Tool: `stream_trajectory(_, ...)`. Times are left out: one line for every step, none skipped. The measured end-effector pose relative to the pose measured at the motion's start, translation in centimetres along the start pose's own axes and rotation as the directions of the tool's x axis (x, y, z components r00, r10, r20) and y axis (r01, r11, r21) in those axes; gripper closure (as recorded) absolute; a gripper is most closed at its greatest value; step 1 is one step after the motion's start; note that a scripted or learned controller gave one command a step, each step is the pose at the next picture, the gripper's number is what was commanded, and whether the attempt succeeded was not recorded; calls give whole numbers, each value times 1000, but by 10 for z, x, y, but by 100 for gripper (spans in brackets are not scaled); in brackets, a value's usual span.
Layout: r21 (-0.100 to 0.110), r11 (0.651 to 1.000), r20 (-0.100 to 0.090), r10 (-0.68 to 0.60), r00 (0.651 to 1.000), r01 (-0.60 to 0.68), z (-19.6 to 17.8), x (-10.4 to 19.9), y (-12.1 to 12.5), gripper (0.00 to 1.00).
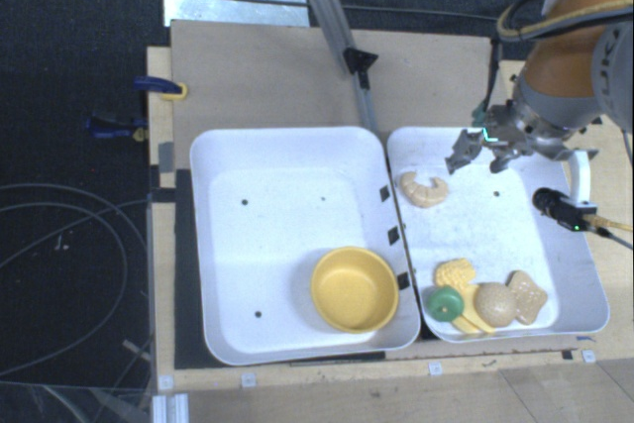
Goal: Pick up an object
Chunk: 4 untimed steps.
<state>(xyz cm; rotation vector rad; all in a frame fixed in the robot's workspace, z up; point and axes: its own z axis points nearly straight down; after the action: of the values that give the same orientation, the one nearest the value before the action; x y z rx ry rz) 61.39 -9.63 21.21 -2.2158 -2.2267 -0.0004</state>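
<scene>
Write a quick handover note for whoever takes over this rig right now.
End effector: open, holding nothing, hovering over the far part of the right bin.
Croissant: in the right bin, just left of the end effector.
Corn cob, green toy, round bun and biscuit: clustered at that bin's near edge.
Yellow bowl: left bin.
Done: nothing picked.
Left: grasp and lift an object.

Even bright light, soft shadows, slightly grainy.

The arm (570, 45) enters from the upper right of the frame, orange band above the grey wrist. Its tool (481, 154) points down-left, fingers apart, nothing between them.
</scene>
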Motion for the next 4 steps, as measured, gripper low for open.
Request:
stream_trajectory(-2, 1000, 0, 0, 1000, 0, -1, 0, 1, 0)
stream_trajectory(2, 1000, 1, 3, 1000, -3, 51, 7, -7, 0)
stream_trajectory(3, 1000, 0, 3, 1000, -3, 110, 8, 1, 0)
stream_trajectory(0, 1000, 1, 5, 1000, -5, 121, 8, 1, 0)
